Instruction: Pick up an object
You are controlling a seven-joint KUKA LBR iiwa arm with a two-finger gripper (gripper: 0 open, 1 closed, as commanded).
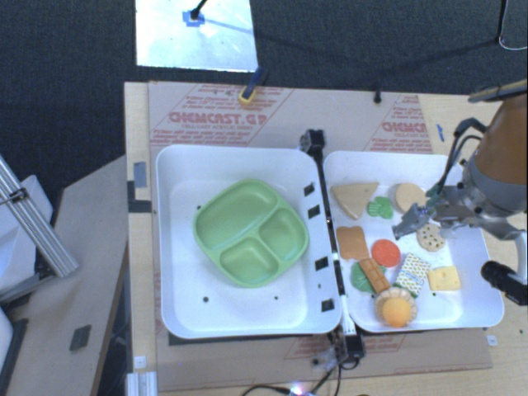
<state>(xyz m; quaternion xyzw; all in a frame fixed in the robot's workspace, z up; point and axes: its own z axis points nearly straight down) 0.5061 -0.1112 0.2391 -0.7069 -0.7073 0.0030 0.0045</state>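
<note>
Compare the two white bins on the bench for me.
The left bin holds a single green divided plate; the right bin holds many small toy foods. The gripper hangs over the right bin, not the left bin. Both are shallow, white, and sit side by side.

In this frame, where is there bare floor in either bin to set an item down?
Left bin: bare floor all round the green tray, widest along its left and front walls. Right bin: crowded with toy food; the gripper hangs over the middle. Small bare patches lie at the back right corner and front right.
</note>
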